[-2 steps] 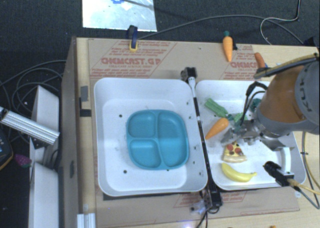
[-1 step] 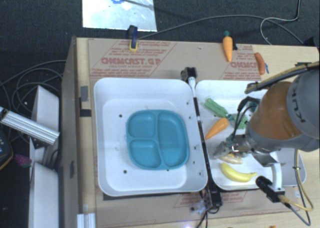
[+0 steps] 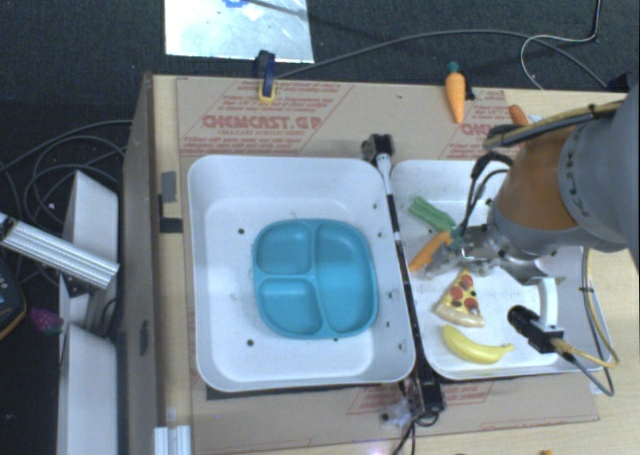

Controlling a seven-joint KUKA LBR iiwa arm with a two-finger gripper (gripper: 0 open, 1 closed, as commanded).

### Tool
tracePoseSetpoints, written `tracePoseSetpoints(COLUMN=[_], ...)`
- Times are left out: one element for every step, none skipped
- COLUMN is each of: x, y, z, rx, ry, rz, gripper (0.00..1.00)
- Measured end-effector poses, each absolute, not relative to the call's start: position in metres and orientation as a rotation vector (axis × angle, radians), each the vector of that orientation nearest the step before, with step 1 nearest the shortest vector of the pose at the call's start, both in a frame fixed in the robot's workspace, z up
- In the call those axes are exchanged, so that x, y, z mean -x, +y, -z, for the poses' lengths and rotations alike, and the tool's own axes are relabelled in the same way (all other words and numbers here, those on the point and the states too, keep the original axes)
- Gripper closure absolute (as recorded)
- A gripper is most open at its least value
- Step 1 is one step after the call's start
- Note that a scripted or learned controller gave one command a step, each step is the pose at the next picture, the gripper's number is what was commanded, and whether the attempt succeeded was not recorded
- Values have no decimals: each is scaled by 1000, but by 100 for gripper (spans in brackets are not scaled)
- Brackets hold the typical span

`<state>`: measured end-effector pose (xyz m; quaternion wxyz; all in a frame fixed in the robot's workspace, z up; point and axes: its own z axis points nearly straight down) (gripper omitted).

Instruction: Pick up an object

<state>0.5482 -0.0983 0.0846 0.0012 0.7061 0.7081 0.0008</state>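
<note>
The right bin [image 3: 440,179] holds a green piece [image 3: 432,212], an orange carrot [image 3: 428,251], a pizza slice [image 3: 461,297] and a yellow banana [image 3: 475,346]. My gripper [image 3: 468,249] hangs low over this bin, reaching in from the right. It sits just right of the carrot and above the pizza slice's tip. The grey wrist and orange band cover the bin's right half. Nothing is visibly lifted off the bin floor.
The left bin [image 3: 290,171] holds a blue divided plate [image 3: 315,276]. A second carrot [image 3: 456,93] and another orange item [image 3: 517,115] lie on the cardboard behind the right bin. A clamp [image 3: 381,150] stands where the bins meet at the back.
</note>
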Motion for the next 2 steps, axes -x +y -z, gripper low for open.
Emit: tracePoseSetpoints(x=[-515, -516], y=[-84, -84], z=[-84, -95], rx=[-2220, -2218], ry=[2223, 2223], rz=[0, -3], gripper=[0, 100])
